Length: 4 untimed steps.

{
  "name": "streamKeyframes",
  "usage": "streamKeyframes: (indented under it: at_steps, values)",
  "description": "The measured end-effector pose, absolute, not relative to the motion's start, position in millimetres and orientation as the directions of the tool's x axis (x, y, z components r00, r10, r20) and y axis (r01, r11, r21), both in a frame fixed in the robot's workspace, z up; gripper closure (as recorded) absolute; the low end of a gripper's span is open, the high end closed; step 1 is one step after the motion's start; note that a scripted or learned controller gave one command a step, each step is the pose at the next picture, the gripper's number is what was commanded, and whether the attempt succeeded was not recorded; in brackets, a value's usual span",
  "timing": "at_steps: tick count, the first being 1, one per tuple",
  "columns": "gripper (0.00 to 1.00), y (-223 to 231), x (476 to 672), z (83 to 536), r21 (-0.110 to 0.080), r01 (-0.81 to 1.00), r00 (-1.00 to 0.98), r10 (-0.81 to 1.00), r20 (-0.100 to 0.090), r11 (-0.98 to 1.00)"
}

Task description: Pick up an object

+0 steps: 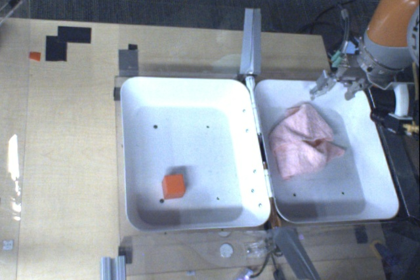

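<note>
Pink cloth, soft and crumpled into a peaked heap, lies in the right bin, just below the claw. That claw hangs over the bin's far edge with its metal fingers spread apart and nothing between them. In the left bin, well apart, sits a small orange cube. Both bins are smooth, white and shallow on the pale wooden bench.

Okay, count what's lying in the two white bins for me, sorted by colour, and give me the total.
Orange: 1, the block in the left bin
Pink: 1, the crumpled cloth in the right bin
Total: 2
</note>
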<state>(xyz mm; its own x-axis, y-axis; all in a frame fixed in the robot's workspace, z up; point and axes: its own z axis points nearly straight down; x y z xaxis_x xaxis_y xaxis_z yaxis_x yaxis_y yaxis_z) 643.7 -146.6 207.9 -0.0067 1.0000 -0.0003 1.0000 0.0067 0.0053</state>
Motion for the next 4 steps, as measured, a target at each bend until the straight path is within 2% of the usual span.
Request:
streamKeyframes:
  at_steps: [1, 2, 3, 4]
  values:
    - [0.00, -136.5, 626.8, 98.0, 0.011, 0.999, -0.034, 0.999, -0.001, 0.034]
    - [0.00, -129.3, 606.7, 91.7, 0.018, 0.993, -0.114, 0.993, -0.004, 0.114]
    - [1.00, -127.2, 610.0, 104.7, 0.027, 0.993, -0.116, 0.993, -0.004, 0.116]
    - [1.00, -91.6, 637.9, 200.2, 0.011, 0.968, -0.251, 0.968, -0.003, 0.251]
